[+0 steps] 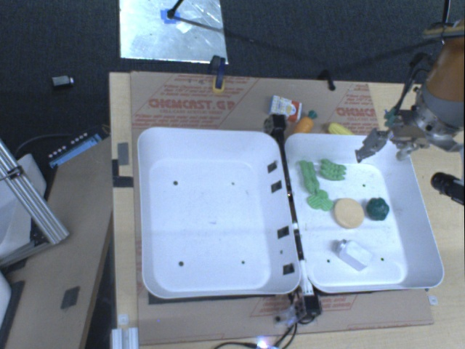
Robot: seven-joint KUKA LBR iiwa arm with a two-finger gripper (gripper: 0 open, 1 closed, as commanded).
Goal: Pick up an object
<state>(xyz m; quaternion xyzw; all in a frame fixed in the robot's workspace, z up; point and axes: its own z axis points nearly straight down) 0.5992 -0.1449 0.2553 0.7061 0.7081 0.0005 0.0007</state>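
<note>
Tool (pixel 385 145) hovers at right bin's (pixel 420 202) upper edge, jaw state unclear, nothing grasped yet; pick not started.

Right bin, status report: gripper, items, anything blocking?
Gripper above right bin's upper right corner, holding nothing. Green pieces, tan disc, dark green ball, white bottle lie untouched. Nothing blocking.

- Two bins (pixel 211 151): smooth white plastic, faintly glossy.
- Board (pixel 189 97) beneath them: matt brown cardboard, red print.
- Sheet (pixel 171 20) at 11 o'clock: shiny, crinkled metal foil.
- Floor (pixel 327 20): dark, rough carpet.
</note>
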